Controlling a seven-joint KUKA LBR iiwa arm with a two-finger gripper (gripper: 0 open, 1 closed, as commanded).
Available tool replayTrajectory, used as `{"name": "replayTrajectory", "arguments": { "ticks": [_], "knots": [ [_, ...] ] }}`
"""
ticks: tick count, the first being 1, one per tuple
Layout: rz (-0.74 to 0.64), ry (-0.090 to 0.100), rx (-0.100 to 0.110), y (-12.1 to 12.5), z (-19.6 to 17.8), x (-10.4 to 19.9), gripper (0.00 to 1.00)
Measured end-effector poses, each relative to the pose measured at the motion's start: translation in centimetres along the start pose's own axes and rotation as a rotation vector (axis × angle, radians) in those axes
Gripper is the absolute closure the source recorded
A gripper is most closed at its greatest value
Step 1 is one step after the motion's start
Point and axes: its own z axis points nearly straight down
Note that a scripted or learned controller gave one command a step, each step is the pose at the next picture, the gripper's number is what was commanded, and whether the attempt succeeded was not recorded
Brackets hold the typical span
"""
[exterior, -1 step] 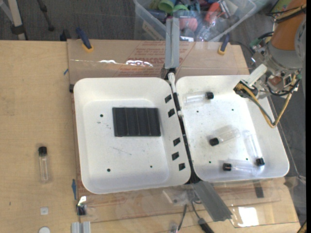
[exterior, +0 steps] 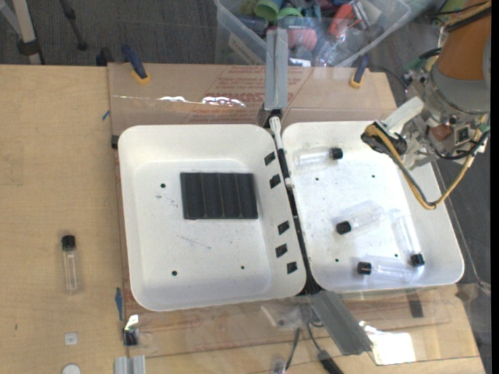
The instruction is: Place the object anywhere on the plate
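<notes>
camera view: fixed overhead | slanted down | covers both bins [exterior: 132, 209] | arm [exterior: 468, 53] enters right

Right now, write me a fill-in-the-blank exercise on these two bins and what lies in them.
1. The dark ridged plate lies in the ____ bin.
2. The clear vials with black caps in the right bin number ____.
3. One more capped vial lies outside the bins on the ____ bench top.
4. The arm's wrist hangs over the right bin's ____ corner.

Missing words: left; four; wooden; upper right
</notes>
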Motion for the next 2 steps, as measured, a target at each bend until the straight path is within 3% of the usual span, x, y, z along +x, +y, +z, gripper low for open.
{"name": "replayTrajectory", "arguments": {
  "ticks": [1, 2],
  "knots": [
    [0.099, 0.001, -0.001, -6.5, 0.4, 0.3, 1.00],
    [0.033, -0.002, -0.001, -14.4, 6.2, -6.9, 1.00]
  ]
}}
